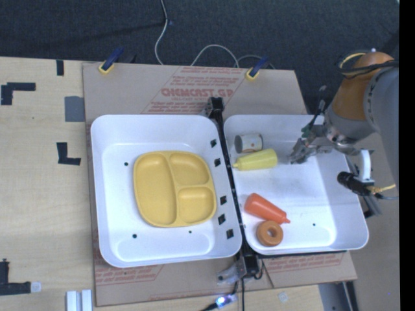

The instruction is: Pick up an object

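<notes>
The right bin (324,238) holds a yellow bottle-like toy (255,160), a small grey-and-white can (248,142) lying on its side, an orange carrot (266,208) and a brown donut (270,233). My gripper (300,151) hangs low over the bin's upper right part, to the right of the yellow toy and apart from it. Nothing shows between its fingers, and their gap is too small to read.
The left bin (110,148) carries a yellow divided plate (174,188). A black clip strip (224,173) runs between the bins. The grey arm with its orange band (363,96) comes in from the right. Cardboard lies under both bins, with cables at the back.
</notes>
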Controlling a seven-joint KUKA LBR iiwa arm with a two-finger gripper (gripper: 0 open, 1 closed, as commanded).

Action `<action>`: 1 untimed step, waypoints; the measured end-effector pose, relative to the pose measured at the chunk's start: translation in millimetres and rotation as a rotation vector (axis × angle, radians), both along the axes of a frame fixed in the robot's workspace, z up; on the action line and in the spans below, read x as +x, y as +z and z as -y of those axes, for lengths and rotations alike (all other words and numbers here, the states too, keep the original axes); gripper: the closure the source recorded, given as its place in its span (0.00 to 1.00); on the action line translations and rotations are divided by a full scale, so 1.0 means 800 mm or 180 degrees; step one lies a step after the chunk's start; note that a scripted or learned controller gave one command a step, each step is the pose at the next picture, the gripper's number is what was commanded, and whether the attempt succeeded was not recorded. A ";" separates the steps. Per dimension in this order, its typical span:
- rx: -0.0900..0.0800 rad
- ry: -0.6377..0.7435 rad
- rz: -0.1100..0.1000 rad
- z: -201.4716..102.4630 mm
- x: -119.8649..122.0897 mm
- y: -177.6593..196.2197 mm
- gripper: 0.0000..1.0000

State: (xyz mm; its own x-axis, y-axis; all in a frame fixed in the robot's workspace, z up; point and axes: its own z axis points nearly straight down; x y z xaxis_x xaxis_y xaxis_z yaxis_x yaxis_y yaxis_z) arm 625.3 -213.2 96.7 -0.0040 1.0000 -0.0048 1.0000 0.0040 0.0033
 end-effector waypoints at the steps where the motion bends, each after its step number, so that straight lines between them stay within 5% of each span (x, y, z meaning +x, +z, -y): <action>1: 0.0015 -0.0007 -0.0009 -0.004 0.004 0.052 1.00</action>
